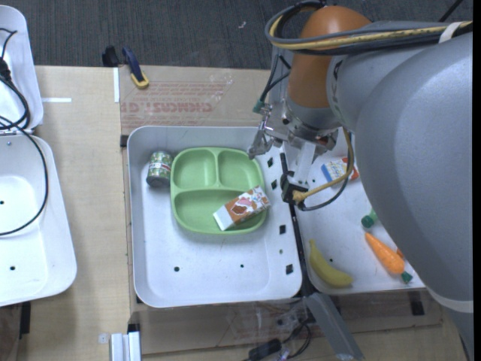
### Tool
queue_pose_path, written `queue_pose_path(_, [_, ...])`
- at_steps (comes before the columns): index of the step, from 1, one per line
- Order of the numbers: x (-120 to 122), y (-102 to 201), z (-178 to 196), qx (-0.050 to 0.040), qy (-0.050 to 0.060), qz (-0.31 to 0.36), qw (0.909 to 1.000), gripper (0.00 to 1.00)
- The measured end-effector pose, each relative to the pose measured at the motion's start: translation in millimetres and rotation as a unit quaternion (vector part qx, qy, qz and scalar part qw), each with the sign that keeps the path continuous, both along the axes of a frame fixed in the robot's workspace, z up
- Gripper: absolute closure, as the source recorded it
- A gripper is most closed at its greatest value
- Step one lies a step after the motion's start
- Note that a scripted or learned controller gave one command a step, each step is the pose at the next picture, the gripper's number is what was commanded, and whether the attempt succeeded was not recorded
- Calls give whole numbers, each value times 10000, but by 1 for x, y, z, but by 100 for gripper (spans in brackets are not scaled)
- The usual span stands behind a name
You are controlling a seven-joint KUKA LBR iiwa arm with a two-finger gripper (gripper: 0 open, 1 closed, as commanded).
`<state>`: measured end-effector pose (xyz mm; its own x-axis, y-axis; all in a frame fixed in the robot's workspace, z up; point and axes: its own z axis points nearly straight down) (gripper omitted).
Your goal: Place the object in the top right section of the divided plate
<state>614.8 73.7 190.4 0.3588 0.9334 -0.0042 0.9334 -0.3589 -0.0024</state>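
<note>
A green divided plate lies in the left bin. A small red and white carton lies on its side in the plate's large near section, toward the right, with one end over the rim. My gripper hangs just past the right rim of the plate's top right section, above the wall between the two bins. That section shows bare green. The arm's grey body and orange band cover much of the right bin.
A small round tin stands against the plate's left rim. The right bin holds a banana, a carrot, a small green piece and a blue and white packet.
</note>
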Motion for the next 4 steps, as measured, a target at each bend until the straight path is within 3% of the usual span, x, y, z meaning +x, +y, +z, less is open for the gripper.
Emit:
queue_pose_path(1, [44,74,36,0,-9,-519,9987,0])
queue_pose_path(2, [44,73,35,-1,-4,-521,9986,0])
queue_pose_path(4, [44,43,177,-1,-7,-733,9973,0])
